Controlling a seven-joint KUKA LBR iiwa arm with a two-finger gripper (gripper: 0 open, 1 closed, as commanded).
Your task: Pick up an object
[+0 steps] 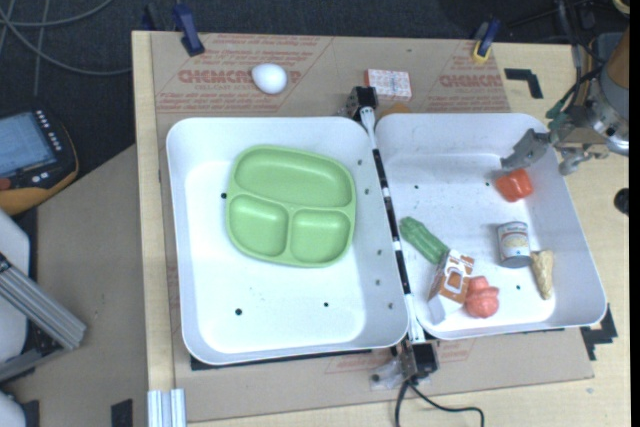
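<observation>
The right bin [440,140] holds several small objects: a red-orange piece [515,183], a small metal can [513,243], a green pickle-shaped toy [424,239], an orange and white carton [453,277], a red lumpy toy [481,298] and a beige cone [542,272]. My gripper [547,155] hangs over the bin's far right corner, just above and right of the red-orange piece. Its fingers are spread open and nothing sits between them.
The left bin [200,295] carries a green divided plate [292,206]. Behind the bins, a white egg [268,77] and a small checkered box [389,83] lie on the cardboard. Blue clamps [186,28] grip the board's far edge.
</observation>
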